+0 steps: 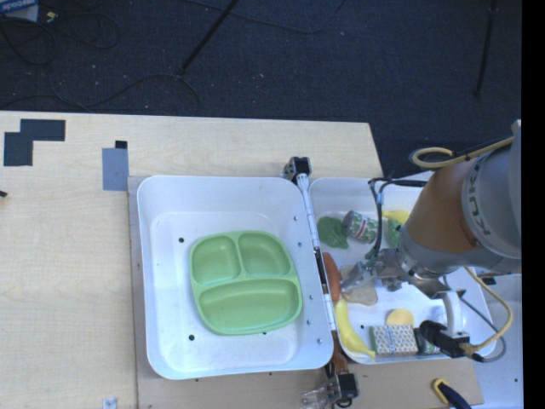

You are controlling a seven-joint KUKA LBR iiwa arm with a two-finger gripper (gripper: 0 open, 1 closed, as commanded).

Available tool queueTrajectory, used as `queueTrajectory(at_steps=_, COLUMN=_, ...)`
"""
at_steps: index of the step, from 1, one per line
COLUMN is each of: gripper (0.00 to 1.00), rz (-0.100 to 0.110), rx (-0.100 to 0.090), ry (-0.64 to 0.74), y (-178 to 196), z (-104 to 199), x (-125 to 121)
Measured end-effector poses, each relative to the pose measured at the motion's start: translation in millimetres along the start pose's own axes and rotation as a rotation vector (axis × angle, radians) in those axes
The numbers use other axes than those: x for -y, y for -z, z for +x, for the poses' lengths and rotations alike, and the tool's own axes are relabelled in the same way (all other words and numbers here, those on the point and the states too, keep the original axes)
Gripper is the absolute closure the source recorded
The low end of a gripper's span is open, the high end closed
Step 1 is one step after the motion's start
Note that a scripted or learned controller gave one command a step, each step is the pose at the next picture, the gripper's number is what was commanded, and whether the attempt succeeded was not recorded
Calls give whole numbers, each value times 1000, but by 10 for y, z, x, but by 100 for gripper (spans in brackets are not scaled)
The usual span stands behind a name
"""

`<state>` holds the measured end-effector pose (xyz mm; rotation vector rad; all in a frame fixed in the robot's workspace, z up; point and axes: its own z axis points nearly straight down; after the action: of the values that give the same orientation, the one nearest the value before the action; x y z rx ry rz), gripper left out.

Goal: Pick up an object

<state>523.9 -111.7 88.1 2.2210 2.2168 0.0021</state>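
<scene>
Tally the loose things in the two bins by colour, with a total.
Green: 3, the divided tray in the left bin, a leafy piece and a can in the right bin
Yellow: 2, a banana and a round piece
Orange-red: 1, a long piece
Speckled: 1, a block
Total: 7; the arm may hide more.
</scene>
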Motion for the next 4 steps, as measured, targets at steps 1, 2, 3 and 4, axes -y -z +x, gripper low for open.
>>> queueTrajectory(at_steps=1, gripper=0, rz=-3, rx=0, ry=3, y=35, z=-384, x=-719)
queueTrajectory(at_steps=2, gripper=0, rz=1, rx=-1, ry=4, y=6, z=-245, x=-1191)
queueTrajectory(at_steps=3, gripper=100, rz=3, rx=0, ry=9, y=85, z=-244, x=-1203)
queueTrajectory(at_steps=4, gripper=0, rz=4, rx=0, ry=9, y=82, z=-243, x=-1201)
